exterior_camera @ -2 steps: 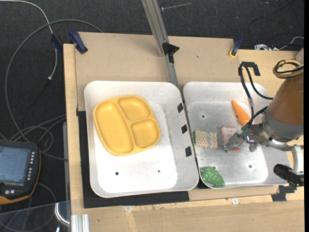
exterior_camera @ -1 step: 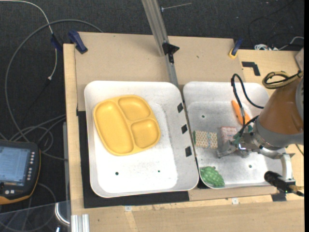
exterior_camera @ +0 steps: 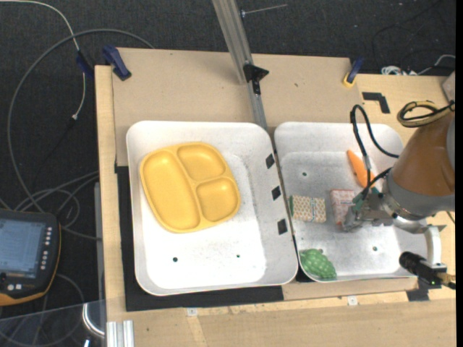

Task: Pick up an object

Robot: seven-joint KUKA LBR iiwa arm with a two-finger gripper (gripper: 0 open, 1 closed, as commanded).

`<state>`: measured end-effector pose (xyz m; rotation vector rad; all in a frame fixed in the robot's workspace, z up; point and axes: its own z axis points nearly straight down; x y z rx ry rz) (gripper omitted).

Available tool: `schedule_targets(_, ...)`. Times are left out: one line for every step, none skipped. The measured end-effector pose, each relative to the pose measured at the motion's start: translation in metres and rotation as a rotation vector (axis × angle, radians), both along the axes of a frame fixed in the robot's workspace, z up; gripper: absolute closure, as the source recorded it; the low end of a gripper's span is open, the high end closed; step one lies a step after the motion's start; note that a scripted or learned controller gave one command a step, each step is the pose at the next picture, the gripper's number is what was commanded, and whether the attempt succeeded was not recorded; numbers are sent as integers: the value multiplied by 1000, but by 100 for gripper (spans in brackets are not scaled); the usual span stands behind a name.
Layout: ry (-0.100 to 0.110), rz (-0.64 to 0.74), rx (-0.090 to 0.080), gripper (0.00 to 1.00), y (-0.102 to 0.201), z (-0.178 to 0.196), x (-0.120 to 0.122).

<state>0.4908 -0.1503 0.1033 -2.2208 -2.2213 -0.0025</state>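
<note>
Over the right bin (exterior_camera: 318, 132) the gripper (exterior_camera: 352, 219) sits low beside a pink block (exterior_camera: 341, 202); its opening I cannot tell; centre on the block before closing

— Can you read any lettering, label or number anywhere here?
— No. The lit screen of the dark handheld control pendant (exterior_camera: 22, 255) at the left edge glows bluish, but whatever it displays is too small and blurred to make out.
</note>
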Motion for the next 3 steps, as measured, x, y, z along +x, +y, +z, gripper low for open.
schedule_targets(-6, 2, -3, 100, 4, 53, 11)
schedule_targets(-6, 3, -3, 100, 11, 103, 21)
schedule_targets(-8, 2, -4, 100, 8, 167, 20)
